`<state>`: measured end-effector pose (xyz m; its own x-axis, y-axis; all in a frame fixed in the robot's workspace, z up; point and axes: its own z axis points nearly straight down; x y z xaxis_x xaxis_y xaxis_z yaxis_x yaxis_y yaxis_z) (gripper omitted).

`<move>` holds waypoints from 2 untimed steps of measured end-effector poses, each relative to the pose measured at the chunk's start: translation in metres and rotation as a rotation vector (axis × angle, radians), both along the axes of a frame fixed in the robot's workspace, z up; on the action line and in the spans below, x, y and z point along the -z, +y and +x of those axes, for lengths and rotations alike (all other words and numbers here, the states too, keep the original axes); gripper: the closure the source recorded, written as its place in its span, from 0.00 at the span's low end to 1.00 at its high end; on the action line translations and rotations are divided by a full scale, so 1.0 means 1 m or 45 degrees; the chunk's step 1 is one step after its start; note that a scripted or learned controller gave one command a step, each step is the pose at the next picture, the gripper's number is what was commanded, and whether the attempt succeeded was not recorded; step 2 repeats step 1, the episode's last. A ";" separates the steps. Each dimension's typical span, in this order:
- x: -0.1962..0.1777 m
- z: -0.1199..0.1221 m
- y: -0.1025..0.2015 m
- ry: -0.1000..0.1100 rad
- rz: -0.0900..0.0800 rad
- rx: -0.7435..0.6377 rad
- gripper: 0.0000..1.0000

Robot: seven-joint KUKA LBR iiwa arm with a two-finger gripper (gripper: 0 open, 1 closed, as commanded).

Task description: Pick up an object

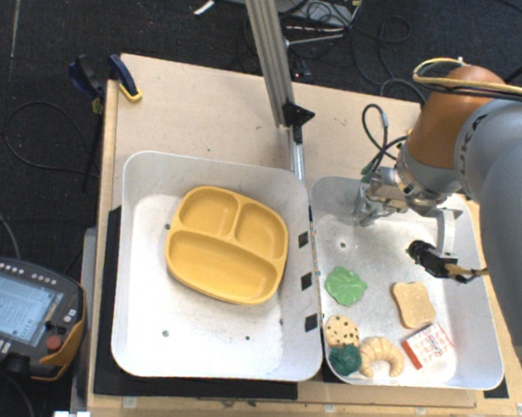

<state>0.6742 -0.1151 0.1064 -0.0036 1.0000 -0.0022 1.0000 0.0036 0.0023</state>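
Bench, right bin (468, 365) with cookie (341, 331), croissant (384, 356), hand (372, 205) above, grip unclear

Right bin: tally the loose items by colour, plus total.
Green: 2, a lettuce leaf and a dark green piece
Tan or beige: 3, a toast slice, a croissant and a chip cookie
Red and white: 1, a packet
Total: 6

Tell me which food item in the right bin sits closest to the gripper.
The green leaf-shaped piece: it lies highest in the bin, below the gripper. The toast slice, cookie and croissant lie farther down.
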 end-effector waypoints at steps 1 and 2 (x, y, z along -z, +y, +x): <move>-0.044 -0.003 -0.002 -0.005 0.002 0.005 1.00; -0.044 -0.003 -0.002 -0.005 0.002 0.005 1.00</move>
